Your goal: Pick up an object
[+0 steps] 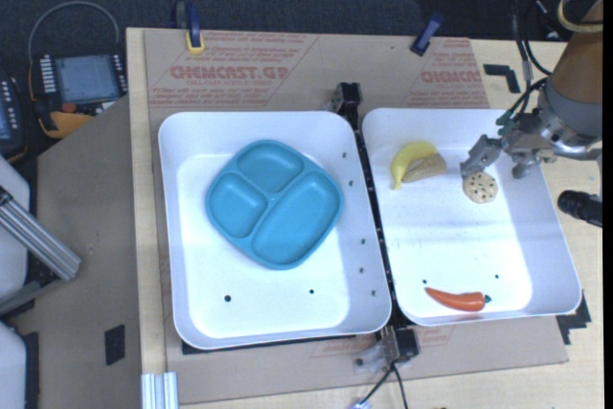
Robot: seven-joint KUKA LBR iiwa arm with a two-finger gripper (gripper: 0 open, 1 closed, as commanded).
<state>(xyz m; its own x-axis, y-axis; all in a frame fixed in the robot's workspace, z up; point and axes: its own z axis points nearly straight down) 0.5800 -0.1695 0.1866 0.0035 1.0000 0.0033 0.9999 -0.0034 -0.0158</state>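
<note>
Cookie: a small round tan cookie [480,187] with dark specks lies flat in the upper part of the right bin [536,235], just below the claw.
Claw: the claw [500,161] hangs over the right bin's upper right; one grey finger slants down-left toward the cookie and another sits to its right, spread apart with nothing between them.
Arm: the arm [579,86] comes in from the right, its tan-orange band cut off by the picture's edge; black cables loop around it.
Right bin: it holds the cookie, a banana [415,162] to the cookie's left, and a red pepper [455,299] with a green stem end near the front wall, well apart from the other two.
Banana: yellow with a brownish patch along its right end; it is hard to tell what that patch is.
Left bin: the left bin [192,235] holds a blue plate [274,202] with three compartments, sitting upright near the middle.
Bench: the bench [153,206] carries both bins side by side on brown board with red lettering.
</note>
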